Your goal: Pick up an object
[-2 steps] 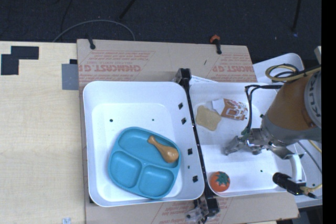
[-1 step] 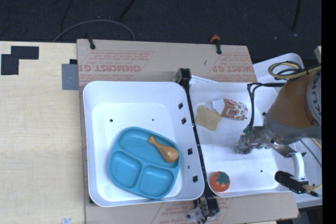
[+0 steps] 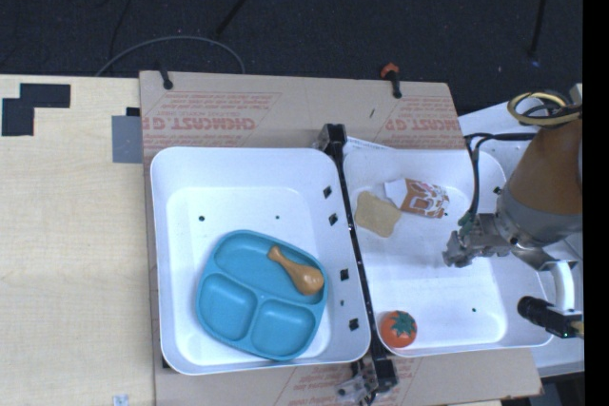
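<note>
In the right bin (image 3: 476,323) lie a tan bread-like piece (image 3: 377,214), a white and orange wrapper (image 3: 422,197) and a small orange tomato-like toy (image 3: 399,328) in the near left corner. My gripper (image 3: 460,252) hangs low over the right side of this bin, to the right of the tan piece and below the wrapper. Nothing shows between its fingers. In the left bin (image 3: 181,185) a blue divided plate (image 3: 259,296) carries an orange drumstick toy (image 3: 296,269).
A black divider (image 3: 347,242) runs between the two bins. Cardboard (image 3: 285,109) lies under the bins at the back. The arm's grey body and orange band (image 3: 550,181) stand over the right bin's far right edge, with cables beside it.
</note>
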You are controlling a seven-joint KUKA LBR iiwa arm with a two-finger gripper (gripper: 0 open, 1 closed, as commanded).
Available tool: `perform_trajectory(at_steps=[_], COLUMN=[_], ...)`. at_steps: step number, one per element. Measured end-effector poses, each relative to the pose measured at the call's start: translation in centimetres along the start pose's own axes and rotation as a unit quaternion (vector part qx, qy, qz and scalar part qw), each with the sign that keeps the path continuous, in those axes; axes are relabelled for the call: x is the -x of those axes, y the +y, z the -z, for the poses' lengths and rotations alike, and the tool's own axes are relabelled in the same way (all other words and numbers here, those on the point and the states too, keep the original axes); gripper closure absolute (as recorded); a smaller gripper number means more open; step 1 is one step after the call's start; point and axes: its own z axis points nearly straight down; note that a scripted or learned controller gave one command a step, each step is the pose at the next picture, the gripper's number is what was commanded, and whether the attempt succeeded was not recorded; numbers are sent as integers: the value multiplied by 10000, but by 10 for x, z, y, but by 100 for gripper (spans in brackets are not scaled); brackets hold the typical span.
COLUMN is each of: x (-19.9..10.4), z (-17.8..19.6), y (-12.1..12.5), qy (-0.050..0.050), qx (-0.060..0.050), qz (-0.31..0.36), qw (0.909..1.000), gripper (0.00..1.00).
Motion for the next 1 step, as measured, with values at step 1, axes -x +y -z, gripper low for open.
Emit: perform_trajectory(at_steps=[1], x=[-4], z=[60], y=[7], qy=[0], qx=[5], qz=[34], qw=[10000], gripper=[100])
